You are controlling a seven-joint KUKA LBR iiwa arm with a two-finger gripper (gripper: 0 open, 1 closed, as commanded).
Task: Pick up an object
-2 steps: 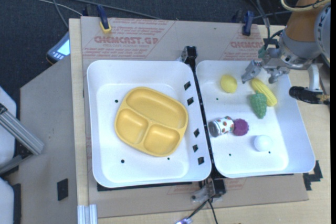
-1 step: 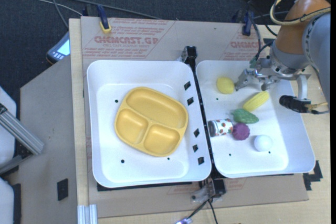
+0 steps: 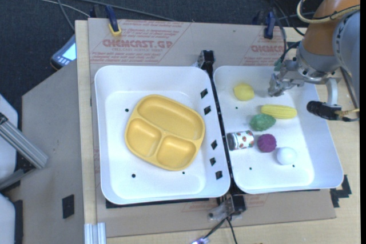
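lemon (image 3: pixel 243 92) near right bin's (image 3: pixel 320 140) far edge, tool (image 3: pixel 277 88) just beside, its state unclear

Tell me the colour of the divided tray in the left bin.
Yellow: the divided tray, seen in the camera view.

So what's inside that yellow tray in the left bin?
The yellow tray lies in the left bin; its three compartments look bare. It hides the bin floor beneath it. The toys all lie in the right bin.
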